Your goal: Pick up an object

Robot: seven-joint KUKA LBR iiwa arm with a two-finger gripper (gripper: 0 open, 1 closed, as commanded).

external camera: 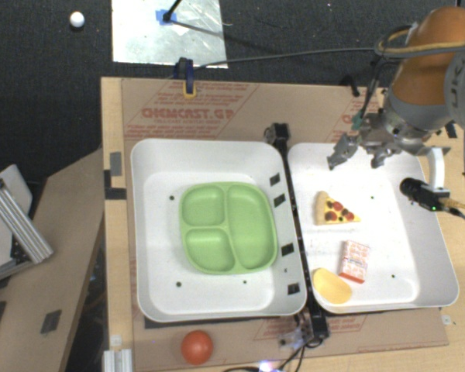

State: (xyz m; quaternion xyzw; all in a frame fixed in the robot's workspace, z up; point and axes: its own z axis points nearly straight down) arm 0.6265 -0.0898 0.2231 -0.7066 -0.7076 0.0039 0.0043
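Red ball (197,346) on cardboard-covered bench (240,107)

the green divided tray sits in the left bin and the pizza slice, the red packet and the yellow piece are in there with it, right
Not quite. The camera view shows the green divided tray in the left bin, but the pizza slice, red packet and yellow piece lie in the right bin.

The left bin (151,208) holds a divided plate (228,227). In the right bin (418,262), a pizza slice (335,209) lies behind a small packet (355,260); a chip (332,285) lies left of the packet. A ball (197,346) rests before the left bin.
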